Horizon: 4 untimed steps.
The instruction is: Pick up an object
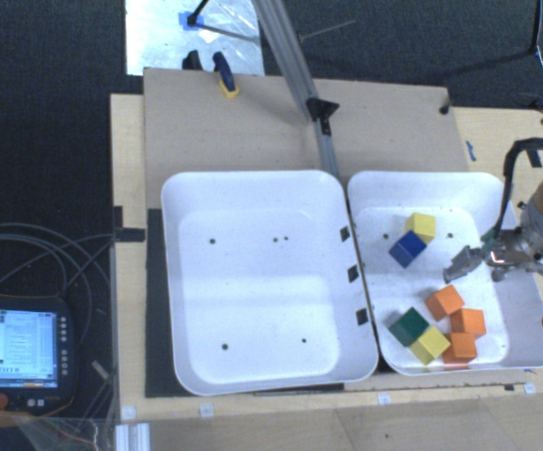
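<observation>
Orange cube [445,302], corner toward tool [466,262]

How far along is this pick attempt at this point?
Done: the gripper is over the right bin, above the blocks. In hand: nothing visible between its fingers. Left: the grasp and lift. The blue block, yellow block and orange block all lie on the bin floor.
</observation>
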{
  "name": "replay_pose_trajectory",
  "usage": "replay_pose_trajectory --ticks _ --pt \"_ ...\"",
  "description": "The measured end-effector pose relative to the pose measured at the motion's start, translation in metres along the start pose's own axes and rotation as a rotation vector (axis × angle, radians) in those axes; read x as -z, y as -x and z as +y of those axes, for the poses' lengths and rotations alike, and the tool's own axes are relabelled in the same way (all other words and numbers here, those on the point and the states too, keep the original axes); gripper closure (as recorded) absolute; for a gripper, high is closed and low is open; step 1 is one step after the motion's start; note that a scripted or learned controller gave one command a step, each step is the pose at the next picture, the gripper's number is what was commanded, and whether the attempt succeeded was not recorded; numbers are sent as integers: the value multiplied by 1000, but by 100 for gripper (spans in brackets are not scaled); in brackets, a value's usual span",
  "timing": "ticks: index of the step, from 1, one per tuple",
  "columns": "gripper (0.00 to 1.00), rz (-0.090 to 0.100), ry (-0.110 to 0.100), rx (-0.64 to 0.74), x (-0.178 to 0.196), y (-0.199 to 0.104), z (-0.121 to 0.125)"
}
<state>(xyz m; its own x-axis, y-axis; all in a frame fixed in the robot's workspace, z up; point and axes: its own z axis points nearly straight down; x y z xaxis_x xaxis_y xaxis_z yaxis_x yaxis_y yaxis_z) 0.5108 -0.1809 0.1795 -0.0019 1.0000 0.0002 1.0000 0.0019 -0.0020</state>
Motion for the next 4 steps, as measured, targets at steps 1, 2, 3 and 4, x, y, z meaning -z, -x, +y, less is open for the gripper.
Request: replay_pose_trajectory --ticks 1,2,3,4 --pt "0 2 -2 -1 -61 3 -6" --pt "100 -2 8 2 -46 3 -3" --pt "100 -2 8 2 6 0 -11" --pt "100 -3 9 2 54 9 -7"
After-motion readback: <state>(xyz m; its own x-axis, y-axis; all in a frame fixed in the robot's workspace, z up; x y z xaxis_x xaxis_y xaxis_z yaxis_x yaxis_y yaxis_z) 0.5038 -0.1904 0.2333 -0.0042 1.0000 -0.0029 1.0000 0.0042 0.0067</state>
